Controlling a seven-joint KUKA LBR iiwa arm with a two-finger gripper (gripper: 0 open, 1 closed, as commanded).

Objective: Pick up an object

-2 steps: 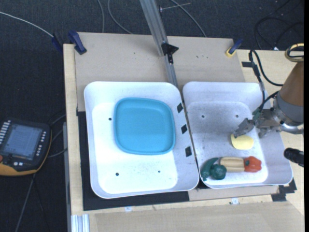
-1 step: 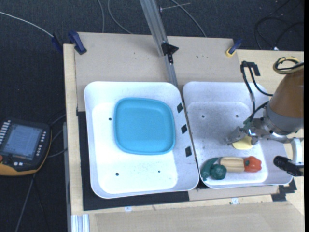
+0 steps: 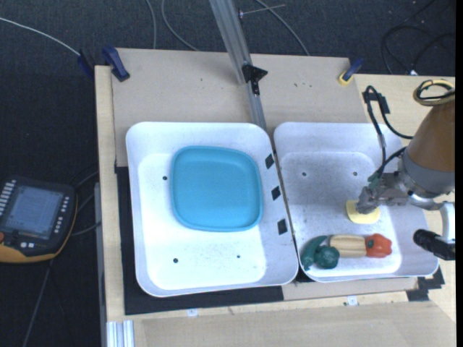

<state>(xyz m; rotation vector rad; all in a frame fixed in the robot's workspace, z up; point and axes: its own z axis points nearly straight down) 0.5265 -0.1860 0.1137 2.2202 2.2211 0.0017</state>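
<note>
Here the tool (image 3: 370, 202) hides part of a yellow piece (image 3: 362, 213); grip unclear.

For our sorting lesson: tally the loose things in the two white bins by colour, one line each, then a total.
Blue: 1, plate
Yellow: 1, small piece
Green: 1, toy
Tan: 1, wooden cylinder
Red: 1, toy
Total: 5

Blue plate (image 3: 216, 187), white bins (image 3: 145, 215), pale-yellow piece (image 3: 362, 213).

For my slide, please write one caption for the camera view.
Gripper lowered over a yellow piece in the right bin; blue plate in the left bin.
</note>
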